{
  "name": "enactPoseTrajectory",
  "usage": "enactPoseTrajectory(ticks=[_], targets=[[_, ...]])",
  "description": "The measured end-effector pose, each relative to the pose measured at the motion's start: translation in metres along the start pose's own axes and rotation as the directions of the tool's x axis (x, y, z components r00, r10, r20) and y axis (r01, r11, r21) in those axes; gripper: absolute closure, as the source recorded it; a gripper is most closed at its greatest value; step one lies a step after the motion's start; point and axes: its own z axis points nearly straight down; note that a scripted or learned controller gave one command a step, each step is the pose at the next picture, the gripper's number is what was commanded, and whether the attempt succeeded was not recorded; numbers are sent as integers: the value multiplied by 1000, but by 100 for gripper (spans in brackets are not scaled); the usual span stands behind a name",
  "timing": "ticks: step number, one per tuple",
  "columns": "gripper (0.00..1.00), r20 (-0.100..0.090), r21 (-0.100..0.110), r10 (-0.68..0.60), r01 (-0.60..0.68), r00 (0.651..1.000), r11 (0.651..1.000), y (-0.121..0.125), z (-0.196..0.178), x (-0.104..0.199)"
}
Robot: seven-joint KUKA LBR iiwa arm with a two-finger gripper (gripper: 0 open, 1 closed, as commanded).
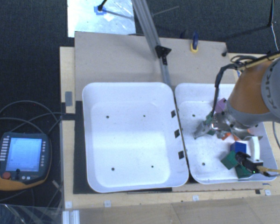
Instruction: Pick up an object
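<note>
The pincer [200, 130] hangs low inside the right bin [189, 101], pointing toward nine o'clock; whether it is wide, narrow or holding anything cannot be told. The pickable things, a blue block [238, 147] and a green piece [231, 160], lie at its four o'clock, so no pick appears done. "KUK" reads on the arm [266, 90].
</note>
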Motion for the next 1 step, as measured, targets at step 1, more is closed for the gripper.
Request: enactPoseTrajectory(ticks=[1], targets=[[0, 1, -2, -1, 1, 1000, 1000, 0, 40, 0]])
